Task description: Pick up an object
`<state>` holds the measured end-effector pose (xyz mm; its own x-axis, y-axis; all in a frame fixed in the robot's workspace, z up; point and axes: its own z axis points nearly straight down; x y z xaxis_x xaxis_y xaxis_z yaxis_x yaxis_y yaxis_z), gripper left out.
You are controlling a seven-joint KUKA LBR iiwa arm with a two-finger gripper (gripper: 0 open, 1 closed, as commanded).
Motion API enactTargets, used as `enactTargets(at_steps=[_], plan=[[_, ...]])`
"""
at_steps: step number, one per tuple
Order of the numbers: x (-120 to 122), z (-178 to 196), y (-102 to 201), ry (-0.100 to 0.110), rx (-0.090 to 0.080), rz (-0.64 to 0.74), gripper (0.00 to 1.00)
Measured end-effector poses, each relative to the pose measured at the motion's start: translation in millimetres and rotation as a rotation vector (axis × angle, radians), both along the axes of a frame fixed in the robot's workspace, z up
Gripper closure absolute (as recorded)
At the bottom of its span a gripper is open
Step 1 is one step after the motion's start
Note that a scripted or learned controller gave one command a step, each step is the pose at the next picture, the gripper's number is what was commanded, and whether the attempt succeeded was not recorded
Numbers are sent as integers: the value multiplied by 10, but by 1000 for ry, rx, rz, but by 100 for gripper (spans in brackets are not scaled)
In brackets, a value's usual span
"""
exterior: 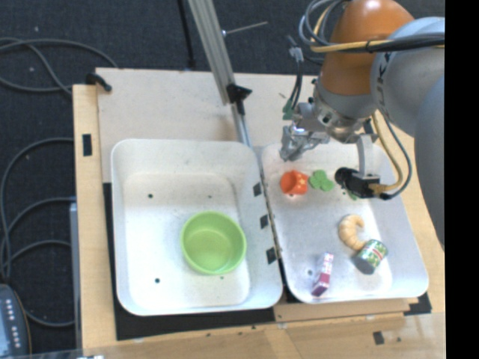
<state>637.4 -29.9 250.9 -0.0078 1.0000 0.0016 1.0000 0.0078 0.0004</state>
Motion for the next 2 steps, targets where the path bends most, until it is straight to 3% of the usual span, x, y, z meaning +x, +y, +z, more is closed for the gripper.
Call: enactTargets(at_steps=[2], plan=[[-248, -13, 919, 1, -1, -1, 100]])
